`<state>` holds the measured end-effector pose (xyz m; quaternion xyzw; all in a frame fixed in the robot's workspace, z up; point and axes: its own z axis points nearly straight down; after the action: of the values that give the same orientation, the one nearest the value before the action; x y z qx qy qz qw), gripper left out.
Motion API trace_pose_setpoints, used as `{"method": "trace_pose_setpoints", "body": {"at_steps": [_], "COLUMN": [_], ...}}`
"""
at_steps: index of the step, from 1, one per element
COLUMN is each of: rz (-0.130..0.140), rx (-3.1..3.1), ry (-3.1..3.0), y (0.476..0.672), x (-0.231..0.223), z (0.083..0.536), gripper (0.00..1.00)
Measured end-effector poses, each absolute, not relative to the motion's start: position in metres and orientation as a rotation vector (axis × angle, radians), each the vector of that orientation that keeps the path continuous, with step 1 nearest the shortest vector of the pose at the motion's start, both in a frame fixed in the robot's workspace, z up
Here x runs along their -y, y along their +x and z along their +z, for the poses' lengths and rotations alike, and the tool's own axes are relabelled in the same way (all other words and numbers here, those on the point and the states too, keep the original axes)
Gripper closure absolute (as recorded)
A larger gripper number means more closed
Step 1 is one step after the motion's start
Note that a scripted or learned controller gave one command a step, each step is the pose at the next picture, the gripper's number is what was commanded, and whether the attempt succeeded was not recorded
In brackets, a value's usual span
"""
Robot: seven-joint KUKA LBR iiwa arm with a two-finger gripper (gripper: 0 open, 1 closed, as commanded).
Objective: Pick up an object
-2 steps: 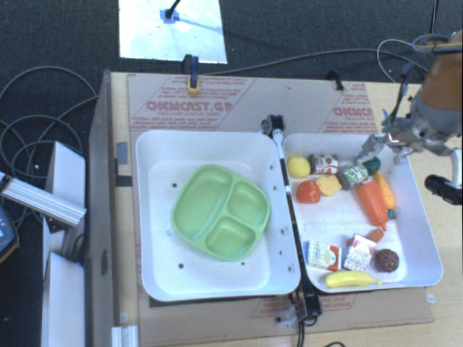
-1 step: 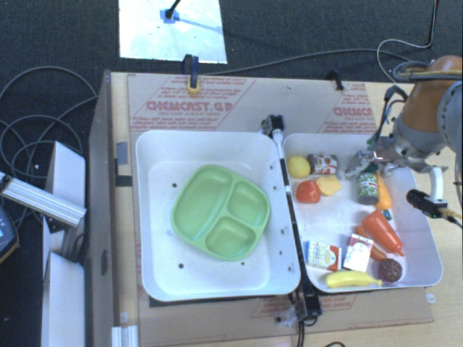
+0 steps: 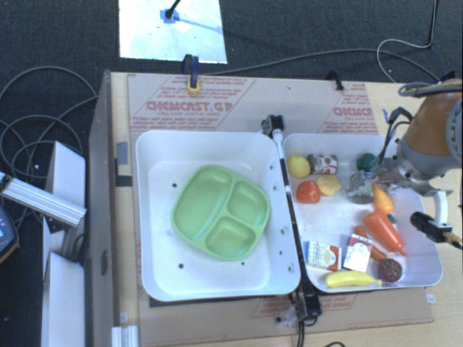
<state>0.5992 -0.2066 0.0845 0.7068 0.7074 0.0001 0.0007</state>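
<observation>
We see two bins side by side. The left bin (image 3: 155,215) holds a green plate (image 3: 221,212) with three sections. The right bin (image 3: 427,270) holds toy food: a lemon (image 3: 299,166), a can (image 3: 323,163), a tomato (image 3: 308,191), a cheese wedge (image 3: 329,185), two carrots (image 3: 383,230), two small cartons (image 3: 340,254), a banana (image 3: 352,279) and a brown cookie (image 3: 391,270). The arm (image 3: 434,132) comes in from the right, and its gripper (image 3: 362,186) sits low over the bin's upper middle, just beside the cheese and the upper carrot. We cannot tell how the gripper is set or whether it holds anything.
</observation>
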Motion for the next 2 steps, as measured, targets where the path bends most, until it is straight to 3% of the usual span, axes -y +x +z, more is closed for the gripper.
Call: {"method": "trace_pose_setpoints", "body": {"at_steps": [1, 2], "rz": [0.003, 0.007], "rx": [-2.221, -2.223], "ry": [2.216, 2.212], "y": [0.6, 0.67], "x": [0.207, 0.169], "z": [0.096, 0.177], "gripper": [1.0, 1.0]}}
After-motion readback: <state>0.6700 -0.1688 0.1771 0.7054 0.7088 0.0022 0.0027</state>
